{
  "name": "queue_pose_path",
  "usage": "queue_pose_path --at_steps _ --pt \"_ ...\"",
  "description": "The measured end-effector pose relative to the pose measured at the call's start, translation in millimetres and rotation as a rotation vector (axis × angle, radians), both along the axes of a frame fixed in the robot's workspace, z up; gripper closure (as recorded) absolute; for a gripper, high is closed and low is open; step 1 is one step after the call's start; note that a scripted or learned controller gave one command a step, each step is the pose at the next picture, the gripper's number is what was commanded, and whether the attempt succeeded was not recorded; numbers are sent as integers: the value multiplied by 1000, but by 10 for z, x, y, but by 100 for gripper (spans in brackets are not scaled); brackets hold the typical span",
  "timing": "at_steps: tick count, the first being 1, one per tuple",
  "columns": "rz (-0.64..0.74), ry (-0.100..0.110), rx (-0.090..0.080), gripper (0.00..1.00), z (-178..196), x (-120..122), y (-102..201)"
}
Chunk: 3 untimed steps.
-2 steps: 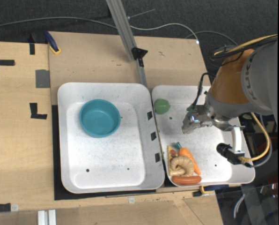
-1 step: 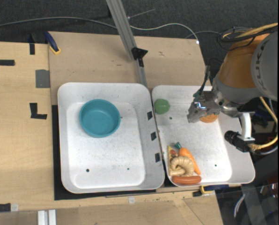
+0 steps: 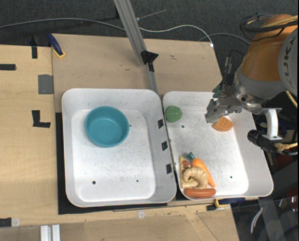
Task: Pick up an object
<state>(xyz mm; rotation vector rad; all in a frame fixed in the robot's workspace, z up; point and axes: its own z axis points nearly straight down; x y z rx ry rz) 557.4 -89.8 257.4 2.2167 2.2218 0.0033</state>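
Gripper over the right bin, beside an orange piece

Nearest us, we see a cluster of toy food (image 3: 196, 177) (carrot, sausage, a pale curled piece) in the right bin's (image 3: 240, 169) front corner. Further back, the gripper (image 3: 217, 113) hangs just beside an orange object (image 3: 222, 124); we cannot tell how wide it stands or whether it holds anything. A green ball (image 3: 173, 114) lies near the divider, a teal bowl (image 3: 107, 126) in the left bin (image 3: 74, 185).

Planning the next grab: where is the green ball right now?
The green ball lies in the right bin, in its far left corner beside the wall shared with the left bin, left of the gripper and the orange piece.
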Motion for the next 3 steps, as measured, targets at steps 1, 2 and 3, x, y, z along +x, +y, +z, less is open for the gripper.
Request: queue_pose_path --at_steps 1,2,3 --pt "5 6 2 100 -56 -67 633" --pt "5 6 2 100 -44 -152 1197" --pt "6 7 2 100 -110 -185 1829"
